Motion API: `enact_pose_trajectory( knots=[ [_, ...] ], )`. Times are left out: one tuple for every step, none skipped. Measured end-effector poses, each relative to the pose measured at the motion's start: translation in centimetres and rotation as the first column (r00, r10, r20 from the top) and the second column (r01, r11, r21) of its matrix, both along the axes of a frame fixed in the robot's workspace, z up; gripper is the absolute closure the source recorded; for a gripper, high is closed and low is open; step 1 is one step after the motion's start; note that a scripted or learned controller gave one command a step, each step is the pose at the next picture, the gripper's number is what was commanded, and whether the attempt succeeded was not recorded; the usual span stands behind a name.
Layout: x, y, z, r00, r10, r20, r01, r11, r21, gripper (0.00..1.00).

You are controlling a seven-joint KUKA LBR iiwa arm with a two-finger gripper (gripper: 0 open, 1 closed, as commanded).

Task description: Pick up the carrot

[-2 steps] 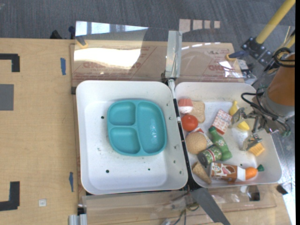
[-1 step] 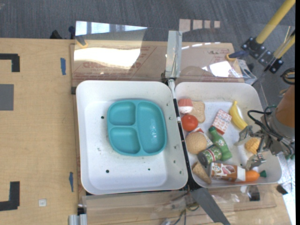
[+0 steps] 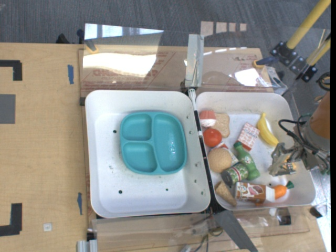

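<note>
Two white bins sit side by side on my screen, and the right bin (image 3: 302, 121) holds all the toy food. My gripper (image 3: 283, 161) hangs low over its right side, just above the carrot (image 3: 281, 191), a small orange piece with a green top lying near the front right corner, its tip touching a bottle (image 3: 253, 192) laid on its side. I judge this the approach step: nothing sits between the metal fingers, which look parted. Next I'd want a short drop toward the front and a squeeze across the carrot's smooth, rounded plastic body. A glossy banana (image 3: 267, 129) curves nearby; the left bin (image 3: 100, 156) carries a teal divided plate (image 3: 154, 142).
</note>
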State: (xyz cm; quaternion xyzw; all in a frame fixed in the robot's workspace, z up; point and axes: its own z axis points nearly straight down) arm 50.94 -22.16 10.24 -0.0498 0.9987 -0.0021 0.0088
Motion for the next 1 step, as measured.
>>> enact_pose_trajectory(
  knots=[
    [2.71, -0.14, 3.64, 0.983, -0.181, -0.007, 0.181, 0.983, 0.003, 1.0]
  ],
)
